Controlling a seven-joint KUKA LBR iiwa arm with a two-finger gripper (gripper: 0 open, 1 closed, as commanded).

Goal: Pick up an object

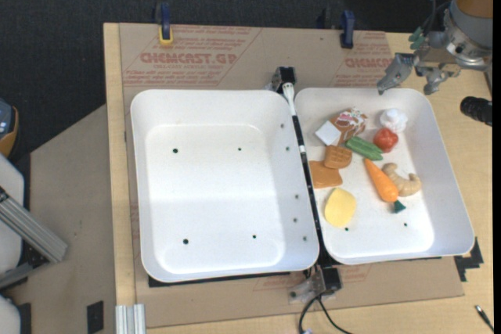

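While the arm reaches in from the upper right of the frame, its end effector point(413, 74) hangs over the far rim of the right bin point(446, 199), with its two fingers spread apart and nothing between them. One finger point(391, 76) points down and left toward the bin's top edge; the other sits closer to the wrist.

All the pickable things lie in the right bin, clustered in its upper and middle part, probably because they were tipped in together as a loose pile for grasp trials. A white lump point(394, 119) sits nearest the end effector, just below and slightly left of it in the frame, touching or almost touching a red tomato point(385, 139). Left of these lie a green pepper point(364, 149), a small round patterned piece point(349, 121), a white card point(328, 133) and two brown crackers point(331, 166). Lower down are an orange carrot point(381, 181), a beige lump point(405, 183) beside it, and a yellow oval piece point(340, 208).

The left bin point(149, 168) sits beside it on the counter point(125, 59), the two bins' inner rims touching, likely so an object can be carried across.

The white lump looks the closest target; the end effector is above and beyond it, not yet lowered among the objects.
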